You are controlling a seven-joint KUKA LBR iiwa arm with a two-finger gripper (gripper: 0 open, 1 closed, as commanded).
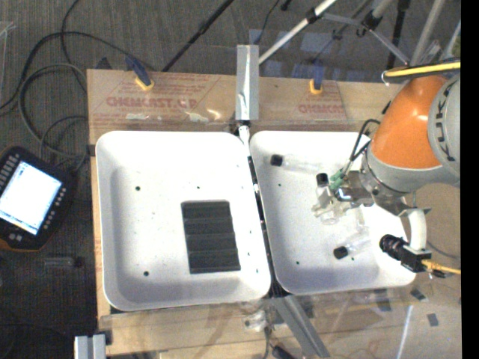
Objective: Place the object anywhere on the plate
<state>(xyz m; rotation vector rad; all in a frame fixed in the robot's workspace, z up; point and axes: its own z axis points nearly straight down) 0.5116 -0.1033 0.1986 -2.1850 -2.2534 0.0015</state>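
A brown counter (pixel 112 111) carries two shallow white bins side by side, with cables trailing over the dark floor and a lit tablet (pixel 30 198) off to the far side. The grey-and-orange arm (pixel 419 133) reaches over the right bin (pixel 299 275), its claw (pixel 333 197) low among clear plastic pieces (pixel 352 241) with black caps; whether its fingers are parted or closed on anything cannot be told through the glare. Well apart from the claw, across the divider, the dark ribbed plate (pixel 210 235) lies flat in the left bin (pixel 127 170).
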